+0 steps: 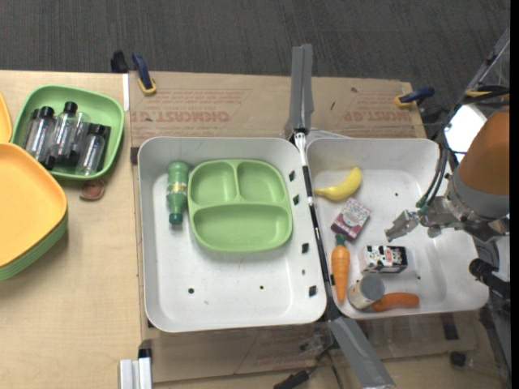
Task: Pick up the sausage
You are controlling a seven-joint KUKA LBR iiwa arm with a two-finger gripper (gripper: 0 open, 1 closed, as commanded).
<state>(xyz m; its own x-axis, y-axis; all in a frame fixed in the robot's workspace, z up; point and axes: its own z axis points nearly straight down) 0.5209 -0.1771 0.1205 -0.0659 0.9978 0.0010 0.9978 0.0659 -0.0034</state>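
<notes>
Camera view. Jaws [415, 219] seen over the right bin [422, 154], at the end of the grey arm [478, 177] entering from the right. Parted, with one finger [399, 226] reaching left and the other beside it nearer the wrist. Nothing between them; nothing touched.

Sausage [395, 301] lying flat in the right bin, below the jaws and slightly left, near the bin's front wall. Orange-red, long axis left to right. Well apart from the jaws. Left end touching or just beside a small round can [369, 288].

Black-and-white carton [384, 258] between jaws and sausage, just below the fingertip. Pink packet [352, 218] left of the jaws. Banana [340, 185] up and left of the jaws. Carrot [340, 271] down and left, along the bin's left wall, upright in the picture.

Left bin [162, 290] far left of the jaws, holding a green divided plate [240, 205] and a green bottle [177, 191] just beside the plate's left edge.

Both bins resting on cardboard [219, 108] over a wooden surface [65, 322]. At the far left of the surface, a green tray of small dark-capped bottles [69, 132] and a stack of yellow plates [28, 213]. Clamps [144, 74] on the cardboard's rear edge. Dark carpet [243, 14] beyond.
</notes>
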